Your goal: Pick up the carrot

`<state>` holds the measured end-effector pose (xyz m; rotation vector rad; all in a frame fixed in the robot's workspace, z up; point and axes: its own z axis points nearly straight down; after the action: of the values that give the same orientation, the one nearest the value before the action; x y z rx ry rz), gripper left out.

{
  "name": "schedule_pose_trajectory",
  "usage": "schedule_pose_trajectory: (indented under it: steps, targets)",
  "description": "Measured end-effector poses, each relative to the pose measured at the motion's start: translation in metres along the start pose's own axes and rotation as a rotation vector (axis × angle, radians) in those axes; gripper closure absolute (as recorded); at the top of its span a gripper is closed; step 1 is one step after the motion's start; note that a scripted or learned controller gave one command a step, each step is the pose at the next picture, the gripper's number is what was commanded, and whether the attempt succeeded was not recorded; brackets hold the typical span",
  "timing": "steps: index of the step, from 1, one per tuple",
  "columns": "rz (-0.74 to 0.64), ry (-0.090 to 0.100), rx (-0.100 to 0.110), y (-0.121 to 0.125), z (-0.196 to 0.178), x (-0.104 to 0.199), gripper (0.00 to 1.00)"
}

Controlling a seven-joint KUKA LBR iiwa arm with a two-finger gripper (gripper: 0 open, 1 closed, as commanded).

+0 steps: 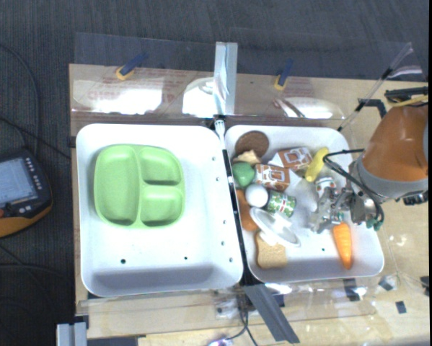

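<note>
- The end effector (329, 209) is a blurred tangle of metal and cables; whether its fingers are parted cannot be told.
- The arm (397, 153) is cut off at the right.
- The small carton's (272, 176) label is too small to read.
- An orange piece (246, 211) lies partly hidden under the egg (257, 195).

A grey robot arm (394, 157) with an orange band reaches in from the right over the right-hand white bin (367, 265). Its gripper (331, 206) hangs low inside that bin. Just below and slightly right of the gripper lies an orange carrot (342, 244), apart from the fingers. Left of the gripper sit a small can (281, 205), a white egg (256, 195) and a green fruit (243, 173); above it, a banana (316, 163). Far left, the other bin (100, 265) holds a green divided tray (138, 185).
</note>
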<state>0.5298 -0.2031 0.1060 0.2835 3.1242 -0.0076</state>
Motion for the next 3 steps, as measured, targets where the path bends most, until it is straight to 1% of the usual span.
schedule_pose_trajectory:
  steps: [1,2,3]
  targets:
    - [0.163,-0.008,-0.005,0.064,-0.136,0.009,1.00]
    - [-0.028,0.008,-0.004,-0.013,-0.055,0.026,1.00]
    - [-0.297,-0.006,-0.004,-0.026,0.014,0.037,1.00]
